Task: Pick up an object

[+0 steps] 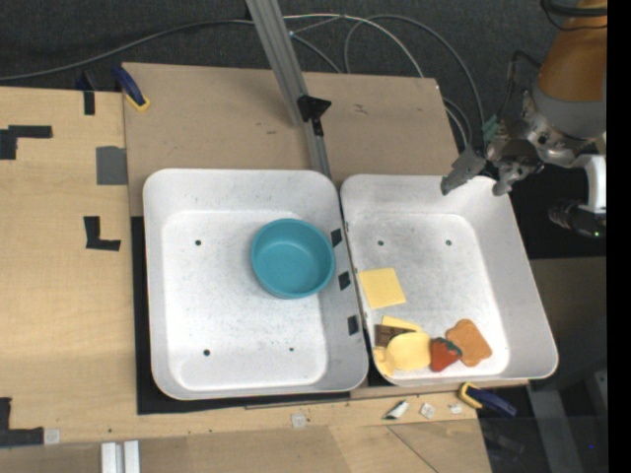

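My gripper [479, 177] hangs over the right bin's [523, 264] far corner, fingers spread, nothing between them.

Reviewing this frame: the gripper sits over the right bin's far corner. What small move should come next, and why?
Probably a move toward the near end of the right bin, then down. The gripper hangs above the far rim with nothing between its open fingers, while the yellow square and the cluster of small pieces lie at the near end.

Even overhead lighting; soft shadows. Mild glare on the white bins [237, 190]. Dim toward 12 and 3 o'clock; slight softness throughout.
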Robot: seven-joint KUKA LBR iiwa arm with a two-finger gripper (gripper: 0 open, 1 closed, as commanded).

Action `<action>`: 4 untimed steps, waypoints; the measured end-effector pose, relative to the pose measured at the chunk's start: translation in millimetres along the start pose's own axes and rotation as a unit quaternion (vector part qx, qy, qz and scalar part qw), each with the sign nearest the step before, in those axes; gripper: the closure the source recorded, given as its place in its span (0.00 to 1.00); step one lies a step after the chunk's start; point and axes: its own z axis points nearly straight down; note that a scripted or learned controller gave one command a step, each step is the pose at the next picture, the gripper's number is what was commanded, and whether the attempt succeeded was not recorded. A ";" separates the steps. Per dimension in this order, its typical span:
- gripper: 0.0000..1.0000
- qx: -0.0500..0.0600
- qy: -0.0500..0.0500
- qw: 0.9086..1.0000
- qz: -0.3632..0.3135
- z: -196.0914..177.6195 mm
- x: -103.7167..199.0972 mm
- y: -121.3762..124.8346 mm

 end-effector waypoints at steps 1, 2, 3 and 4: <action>0.00 0.000 0.000 1.000 0.000 0.0 -0.1 0.0; 0.00 0.003 0.000 1.000 0.000 61.3 6.2 5.3; 0.00 0.003 0.000 1.000 0.001 122.8 -1.0 3.7; 0.00 0.003 0.000 1.000 0.000 177.5 0.2 2.0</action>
